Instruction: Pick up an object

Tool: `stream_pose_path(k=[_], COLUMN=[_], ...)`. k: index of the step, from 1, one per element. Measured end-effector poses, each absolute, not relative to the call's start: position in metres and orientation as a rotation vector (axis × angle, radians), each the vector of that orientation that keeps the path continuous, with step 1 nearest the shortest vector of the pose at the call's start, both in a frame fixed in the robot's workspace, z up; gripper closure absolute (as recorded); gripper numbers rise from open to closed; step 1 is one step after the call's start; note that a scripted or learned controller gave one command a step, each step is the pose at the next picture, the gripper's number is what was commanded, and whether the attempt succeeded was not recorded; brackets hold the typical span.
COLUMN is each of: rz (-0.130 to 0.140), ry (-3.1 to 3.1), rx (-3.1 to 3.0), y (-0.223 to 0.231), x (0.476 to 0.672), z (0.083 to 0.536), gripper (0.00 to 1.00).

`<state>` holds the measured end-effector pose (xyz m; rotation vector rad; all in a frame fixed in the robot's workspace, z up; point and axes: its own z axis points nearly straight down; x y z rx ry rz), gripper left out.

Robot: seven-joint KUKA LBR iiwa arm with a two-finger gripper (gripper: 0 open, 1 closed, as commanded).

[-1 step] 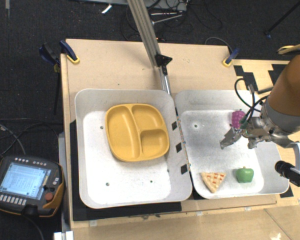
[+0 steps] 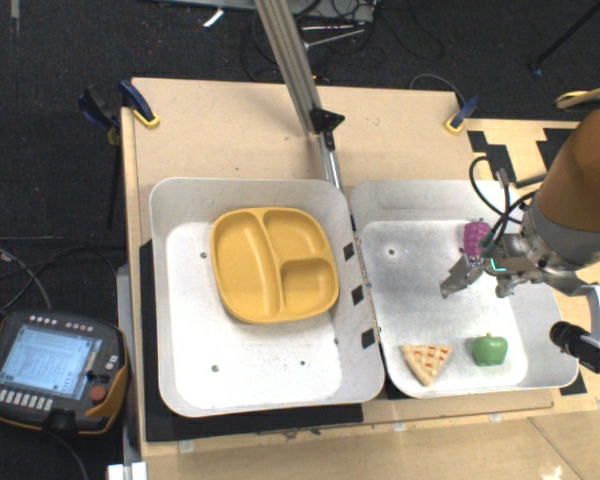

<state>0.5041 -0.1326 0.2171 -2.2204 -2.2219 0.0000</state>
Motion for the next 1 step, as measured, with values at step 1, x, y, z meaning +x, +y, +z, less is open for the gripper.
stream_pose_path(k=[1], rz=[0.004], ry=[-2.219], rx=[-2.219], y=[-0.1292], x=[0.508], z=[0.1727], gripper=[0.0])
